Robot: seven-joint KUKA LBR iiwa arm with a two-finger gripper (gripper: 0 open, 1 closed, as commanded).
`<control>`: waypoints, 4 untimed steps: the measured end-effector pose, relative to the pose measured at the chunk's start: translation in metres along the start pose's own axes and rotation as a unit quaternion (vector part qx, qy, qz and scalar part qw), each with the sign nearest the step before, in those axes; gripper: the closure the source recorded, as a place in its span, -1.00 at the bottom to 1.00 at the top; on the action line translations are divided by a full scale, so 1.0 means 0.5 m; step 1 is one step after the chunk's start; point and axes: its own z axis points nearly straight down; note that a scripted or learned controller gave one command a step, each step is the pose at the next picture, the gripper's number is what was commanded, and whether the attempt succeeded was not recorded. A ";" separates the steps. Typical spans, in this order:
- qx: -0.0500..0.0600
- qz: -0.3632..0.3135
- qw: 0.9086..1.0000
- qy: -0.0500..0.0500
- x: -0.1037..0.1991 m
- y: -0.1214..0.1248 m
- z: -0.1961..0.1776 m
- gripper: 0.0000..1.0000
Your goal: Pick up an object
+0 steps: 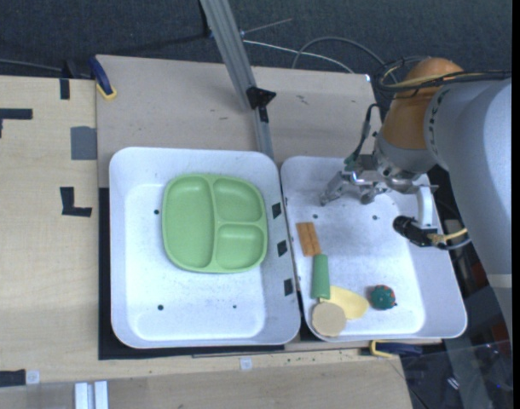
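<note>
A: Pincer (352, 184) at the far end of the right bin (430, 313), low over bare floor, fingers spread wide, nothing between them.

B: Objects to pick?

A: Clustered at the near end of that bin, well apart from the pincer: orange block (308, 239), green cylinder (320, 276) just beside it, yellow piece (349, 302), tan disc (329, 319), small teal-and-red ball (381, 296). Green divided plate (215, 222) in the left bin (132, 313).

B: Best approach?

A: Probably the ball, standing alone. Centre above, descend straight, close only once astride.
</note>
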 end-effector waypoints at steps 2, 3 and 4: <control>-0.003 0.000 1.000 0.001 0.019 0.015 -0.126 1.00; -0.004 0.001 1.000 0.000 0.019 0.004 -0.249 1.00; -0.002 0.001 1.000 0.001 0.020 0.006 -0.293 1.00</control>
